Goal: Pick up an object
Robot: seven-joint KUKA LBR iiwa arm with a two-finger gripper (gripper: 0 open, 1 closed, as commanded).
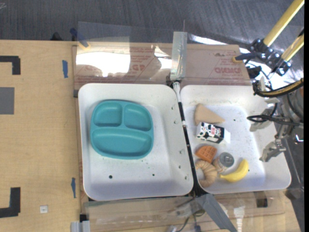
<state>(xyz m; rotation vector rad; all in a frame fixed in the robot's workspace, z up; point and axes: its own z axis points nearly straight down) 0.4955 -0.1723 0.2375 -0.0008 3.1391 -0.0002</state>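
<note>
The tabletop [34, 144] was pale wood-coloured board with black corner marks and bits of blue tape, and dark grey floor showed beyond its far edge. Two shallow white bins sat on it side by side, touching along a shared edge. The left bin [164, 173] held one teal divided plate [122, 129] with three compartments.

The right bin [260, 178] held six small things clustered near its left half: one tan wedge [206, 114], one black-and-white patterned carton [211, 132], one orange waffle-like piece [206, 152], one round grey can [226, 159], one pale brown croissant-like piece [206, 171], and one yellow banana [236, 171] touching the can.

The jaws [273, 150] hung at the right bin's right edge, well apart from the cluster; whether they were spread or pressed together could not be told.
</note>
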